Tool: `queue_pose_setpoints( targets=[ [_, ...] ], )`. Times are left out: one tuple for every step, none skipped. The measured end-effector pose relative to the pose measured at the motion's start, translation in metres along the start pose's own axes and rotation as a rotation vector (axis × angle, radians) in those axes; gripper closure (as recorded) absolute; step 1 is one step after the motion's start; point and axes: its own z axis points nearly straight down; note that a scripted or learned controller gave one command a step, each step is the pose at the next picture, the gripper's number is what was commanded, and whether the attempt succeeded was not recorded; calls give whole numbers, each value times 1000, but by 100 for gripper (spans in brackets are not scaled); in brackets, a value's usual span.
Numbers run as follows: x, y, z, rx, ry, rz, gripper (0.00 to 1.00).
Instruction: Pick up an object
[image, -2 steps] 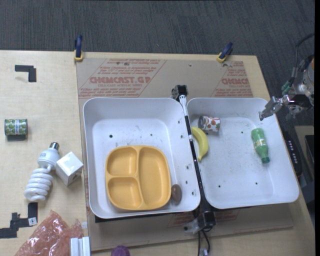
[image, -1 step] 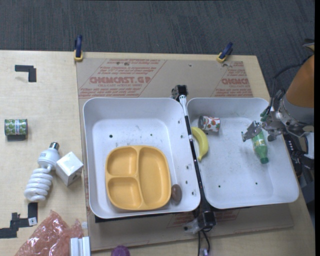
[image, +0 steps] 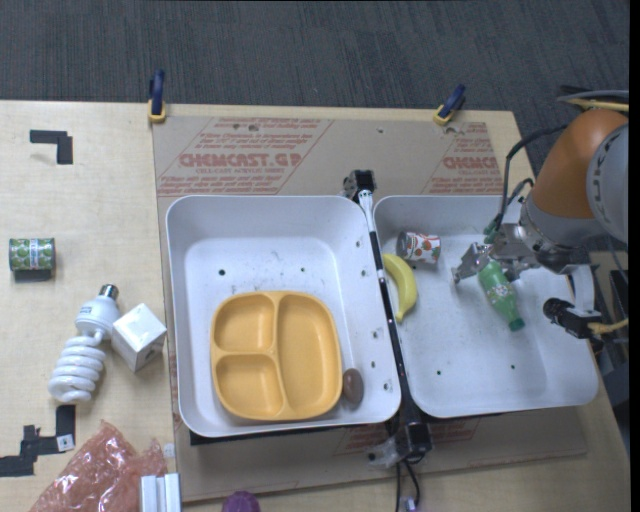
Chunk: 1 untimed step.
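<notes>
While the green bottle (image: 499, 290) lies tilted in the right bin (image: 480, 395), the gripper (image: 487, 264) sits at its upper end; whether its jaws grip cannot be told. Centre on the body, then lift slowly.

Pink mesh bag (image: 100, 470) and purple item (image: 240, 502) cut off below; can's (image: 418, 246) label too small to read — blurred.
</notes>
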Motion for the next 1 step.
queue_pose_setpoints(
  targets=[
    [0, 0, -10, -1, -1, -1, 100]
  ],
)
